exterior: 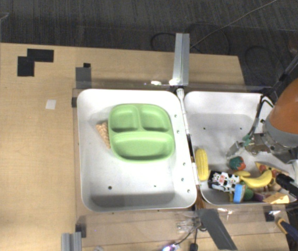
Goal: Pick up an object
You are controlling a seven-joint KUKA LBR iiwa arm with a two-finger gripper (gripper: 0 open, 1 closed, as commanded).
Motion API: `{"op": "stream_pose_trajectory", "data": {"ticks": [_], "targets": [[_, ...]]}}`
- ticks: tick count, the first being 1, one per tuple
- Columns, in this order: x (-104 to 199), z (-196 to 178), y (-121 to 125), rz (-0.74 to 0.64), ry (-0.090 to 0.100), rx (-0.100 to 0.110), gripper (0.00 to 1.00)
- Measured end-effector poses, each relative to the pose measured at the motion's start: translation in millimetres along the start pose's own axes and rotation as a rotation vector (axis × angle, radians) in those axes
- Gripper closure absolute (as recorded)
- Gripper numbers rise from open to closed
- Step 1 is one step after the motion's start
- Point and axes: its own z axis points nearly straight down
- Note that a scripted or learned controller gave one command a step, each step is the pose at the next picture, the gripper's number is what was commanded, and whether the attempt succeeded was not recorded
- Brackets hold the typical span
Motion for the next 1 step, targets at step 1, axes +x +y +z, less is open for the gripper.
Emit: {"op": "stream_pose_trajectory", "data": {"ticks": [1], "targets": [[2.1, -12.0, 3.3, -0.003, 0.002, -0.007, 1.0]]}}
